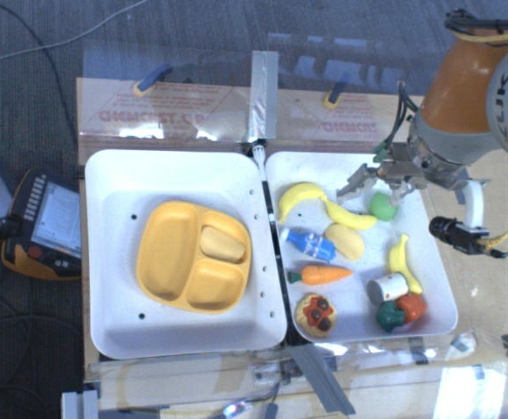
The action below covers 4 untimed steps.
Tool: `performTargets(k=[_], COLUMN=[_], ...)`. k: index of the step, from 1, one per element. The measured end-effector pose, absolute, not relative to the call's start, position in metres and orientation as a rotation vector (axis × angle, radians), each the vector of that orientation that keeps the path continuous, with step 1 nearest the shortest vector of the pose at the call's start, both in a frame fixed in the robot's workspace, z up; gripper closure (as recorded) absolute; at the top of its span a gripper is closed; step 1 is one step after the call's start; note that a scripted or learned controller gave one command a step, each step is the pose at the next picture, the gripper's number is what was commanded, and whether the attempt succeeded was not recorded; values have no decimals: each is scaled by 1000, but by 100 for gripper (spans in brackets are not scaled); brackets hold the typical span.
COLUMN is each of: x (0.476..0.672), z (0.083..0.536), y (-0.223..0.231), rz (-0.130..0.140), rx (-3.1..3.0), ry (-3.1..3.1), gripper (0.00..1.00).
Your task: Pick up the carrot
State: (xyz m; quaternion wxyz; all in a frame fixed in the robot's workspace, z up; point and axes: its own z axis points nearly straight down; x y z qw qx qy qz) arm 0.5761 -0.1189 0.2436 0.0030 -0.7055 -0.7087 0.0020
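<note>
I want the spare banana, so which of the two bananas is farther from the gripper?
The small banana by the bin's right wall, beside the can. The larger banana lies just left of the gripper.

An orange carrot [322, 275] with a green tip is seen at the centre of the white right bin [442, 273]. A yellow banana [317, 202] lies at its 12 o'clock, a blue bottle [312, 244] between. A yellow plate [193, 255] is held in the white left bin [114, 199].

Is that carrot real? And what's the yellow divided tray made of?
The carrot looks like a plastic toy: even orange colour, smooth skin with a slight sheen, a tidy green stub. The yellow tray seems to be moulded plastic too, matte, with rounded compartments and soft edges. Neither can be confirmed by look alone.
</note>
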Motion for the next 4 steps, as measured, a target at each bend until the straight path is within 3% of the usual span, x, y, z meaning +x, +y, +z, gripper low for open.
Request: performTargets(k=[1,2,3,4], x=[530,498,500,580], z=[180,89,96,180], y=[-61,-101,-100,-58], rz=[7,-10,-12,9], rx=[-1999,-1846,-1846,-2084], ry=[-2414,-2547,-2546,-2344], gripper=[0,0,100,100])
